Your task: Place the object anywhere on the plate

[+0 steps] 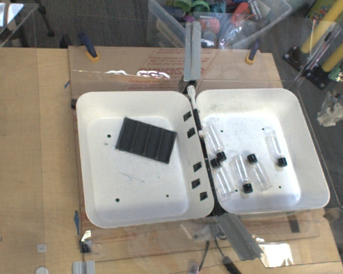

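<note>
You see a dark ribbed plate (146, 140) lying flat in the left bin (97, 201); clear vials (240, 167) with black caps lie scattered in the right bin (308, 170). A tote (217, 7) of toys sits behind; you cannot tell the gripper's state.

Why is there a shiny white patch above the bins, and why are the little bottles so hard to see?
Camera view: light glares off the clear tape on the cardboard; the clear vials nearly vanish against the white right bin, only black caps stand out; the dark plate looks sharp.
</note>
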`<state>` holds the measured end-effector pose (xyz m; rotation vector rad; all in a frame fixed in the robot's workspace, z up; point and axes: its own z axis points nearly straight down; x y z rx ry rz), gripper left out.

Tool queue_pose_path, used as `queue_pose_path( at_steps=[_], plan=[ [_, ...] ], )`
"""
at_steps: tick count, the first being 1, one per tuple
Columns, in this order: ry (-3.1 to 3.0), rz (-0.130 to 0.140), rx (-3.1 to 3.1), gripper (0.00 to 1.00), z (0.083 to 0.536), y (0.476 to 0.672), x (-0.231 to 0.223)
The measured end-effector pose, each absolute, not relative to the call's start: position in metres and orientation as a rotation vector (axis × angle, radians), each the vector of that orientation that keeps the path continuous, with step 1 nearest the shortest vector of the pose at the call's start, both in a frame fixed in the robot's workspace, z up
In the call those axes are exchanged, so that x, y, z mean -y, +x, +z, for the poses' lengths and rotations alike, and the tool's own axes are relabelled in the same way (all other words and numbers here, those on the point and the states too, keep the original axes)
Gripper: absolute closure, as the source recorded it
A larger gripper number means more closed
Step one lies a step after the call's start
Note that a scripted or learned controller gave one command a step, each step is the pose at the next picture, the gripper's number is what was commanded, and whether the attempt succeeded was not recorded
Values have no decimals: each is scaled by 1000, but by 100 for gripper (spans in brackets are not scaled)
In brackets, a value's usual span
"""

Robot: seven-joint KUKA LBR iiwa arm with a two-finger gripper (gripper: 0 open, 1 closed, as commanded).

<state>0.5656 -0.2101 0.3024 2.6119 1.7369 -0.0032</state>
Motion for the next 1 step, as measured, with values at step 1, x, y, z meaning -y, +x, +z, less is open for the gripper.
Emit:
queue_pose_path(
  at_steps=[1],
  plan=[
    [2612, -4, -1737, 0, 302, 566, 210]
  ],
)
